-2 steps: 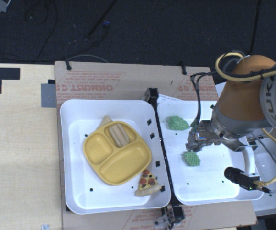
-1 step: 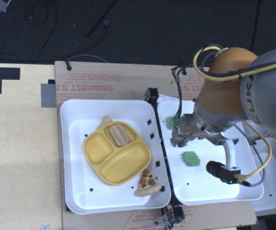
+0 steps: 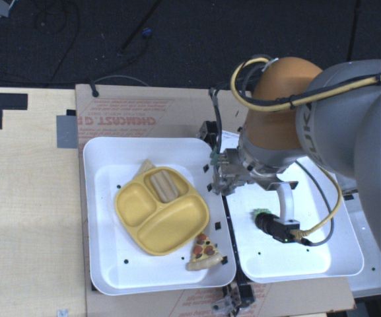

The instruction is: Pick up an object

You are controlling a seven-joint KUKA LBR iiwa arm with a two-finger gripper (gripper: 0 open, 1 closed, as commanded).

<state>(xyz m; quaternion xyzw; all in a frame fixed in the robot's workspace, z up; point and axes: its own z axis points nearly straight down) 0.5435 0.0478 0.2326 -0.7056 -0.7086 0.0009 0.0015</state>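
Tool (image 3: 224, 177) low over bins' dividing rims, grip state indeterminate; descending here risks striking rim, missing yellow plastic divided plate (image 3: 162, 211) and toy pizza slice (image 3: 204, 253).

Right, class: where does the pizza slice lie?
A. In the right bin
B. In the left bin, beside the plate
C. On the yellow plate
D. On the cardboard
B: the pizza slice lies on the left bin floor, by the yellow plate's lower-right edge.

Mirrored, unreadable print on cardboard (image 3: 137, 114)
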